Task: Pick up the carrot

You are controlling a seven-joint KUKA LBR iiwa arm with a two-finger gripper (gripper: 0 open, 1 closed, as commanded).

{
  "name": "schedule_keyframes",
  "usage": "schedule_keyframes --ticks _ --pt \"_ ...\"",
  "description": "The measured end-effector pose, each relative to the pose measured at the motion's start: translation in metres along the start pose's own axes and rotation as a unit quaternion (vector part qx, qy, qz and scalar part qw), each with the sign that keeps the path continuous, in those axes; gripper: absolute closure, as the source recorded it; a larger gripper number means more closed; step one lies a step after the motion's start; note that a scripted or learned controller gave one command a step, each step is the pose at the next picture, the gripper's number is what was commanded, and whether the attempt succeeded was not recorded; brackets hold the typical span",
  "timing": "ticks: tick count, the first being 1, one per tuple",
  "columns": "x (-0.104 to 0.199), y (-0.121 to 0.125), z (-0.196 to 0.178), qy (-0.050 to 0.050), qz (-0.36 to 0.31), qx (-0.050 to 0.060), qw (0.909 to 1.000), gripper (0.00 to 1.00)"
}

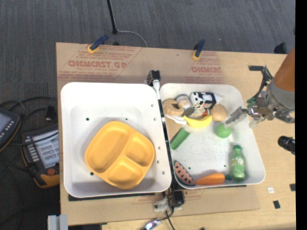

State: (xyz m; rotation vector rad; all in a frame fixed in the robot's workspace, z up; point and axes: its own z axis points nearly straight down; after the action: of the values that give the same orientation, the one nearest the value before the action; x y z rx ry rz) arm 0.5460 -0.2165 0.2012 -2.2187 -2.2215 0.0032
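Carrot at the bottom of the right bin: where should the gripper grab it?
Grip the orange toy carrot across its middle, coming straight down from above. It lies flat and lengthwise along the near wall of the right white bin, squeezed between a watermelon slice and a green bottle, so its ends are probably crowded.

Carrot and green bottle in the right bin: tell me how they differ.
The carrot is orange; the green bottle is green with a paler label. The carrot lies along the bin's near wall, running left to right; the bottle lies along the right wall, pointing away from the near wall. The carrot tapers to a tip; the bottle narrows to a capped neck. Both lie flat in the right bin, close together at its near right corner.
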Motion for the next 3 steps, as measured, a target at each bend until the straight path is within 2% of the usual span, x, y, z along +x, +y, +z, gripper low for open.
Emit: schedule_keyframes --ticks 1,2,3 --pt "0.043 -0.056 0.034 0.0 -0.139 0.0 0.9903 0.0" --pt "0.005 -0.062 -0.104 -0.001 -0.206 -0.001 0.9786 0.0" --pt "-0.007 -0.062 0.042 0.001 -0.29 0.0 0.957 0.0"
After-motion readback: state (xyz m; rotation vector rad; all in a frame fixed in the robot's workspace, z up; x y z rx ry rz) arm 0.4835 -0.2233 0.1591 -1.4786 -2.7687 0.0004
